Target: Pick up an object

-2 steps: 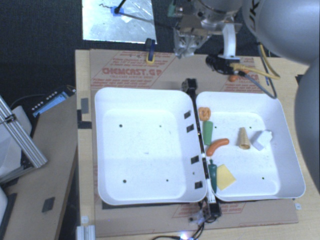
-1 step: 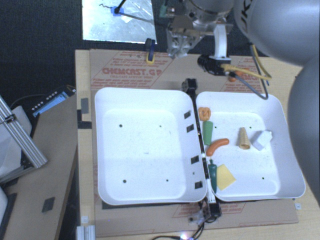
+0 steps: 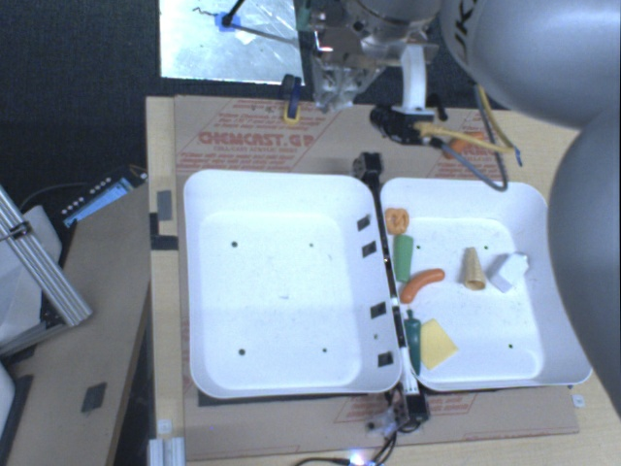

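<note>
- Bins: two shallow white bins sit side by side on a cardboard sheet on the desk (image 3: 116, 357); the left bin (image 3: 281, 280) shows bare white floor with a few dark dots.
- Right bin (image 3: 524, 357) holds the objects, mostly near its left wall: an orange piece (image 3: 397, 221) at the top, a green cylinder (image 3: 403, 257) just below it, an orange sausage shape (image 3: 423, 283), a dark green piece (image 3: 413, 336) and a yellow wedge (image 3: 436, 344) touching it.
- Further right lie a tan cone (image 3: 473, 268) and a pale grey block (image 3: 506, 272), just beside each other.
- Cardboard sheet (image 3: 243, 136) carries red print reading roughly "CHEMCAST"; the rest is too blurred to read.
- Grey arm (image 3: 543, 47) shows part of black "KUKA" lettering.
- Pincer (image 3: 335, 85) hangs above the cardboard beyond the bins, well apart from the objects; whether it is released or clenched cannot be told.
</note>
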Controlling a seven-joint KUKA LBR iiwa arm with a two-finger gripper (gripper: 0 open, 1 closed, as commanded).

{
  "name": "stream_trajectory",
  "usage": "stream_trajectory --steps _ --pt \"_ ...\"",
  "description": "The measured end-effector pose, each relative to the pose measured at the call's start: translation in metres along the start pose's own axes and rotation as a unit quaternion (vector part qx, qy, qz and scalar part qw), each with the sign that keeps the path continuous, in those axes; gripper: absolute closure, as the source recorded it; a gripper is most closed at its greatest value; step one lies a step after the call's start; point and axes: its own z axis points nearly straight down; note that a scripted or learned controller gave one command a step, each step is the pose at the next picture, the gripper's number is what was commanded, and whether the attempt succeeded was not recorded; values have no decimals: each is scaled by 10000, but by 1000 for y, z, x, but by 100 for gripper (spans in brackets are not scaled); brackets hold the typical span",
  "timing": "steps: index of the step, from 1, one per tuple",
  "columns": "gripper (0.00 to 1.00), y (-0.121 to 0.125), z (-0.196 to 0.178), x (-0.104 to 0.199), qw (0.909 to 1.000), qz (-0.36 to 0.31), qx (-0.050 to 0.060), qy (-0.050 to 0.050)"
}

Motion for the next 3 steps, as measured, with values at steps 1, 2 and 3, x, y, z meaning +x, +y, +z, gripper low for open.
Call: stream_trajectory --steps 1,2,3 --pt "100 0 -3 18 10000 -1 2 1" --pt "100 0 -2 30 10000 2 2 0" --pt "100 0 -2 45 10000 1 2 0"
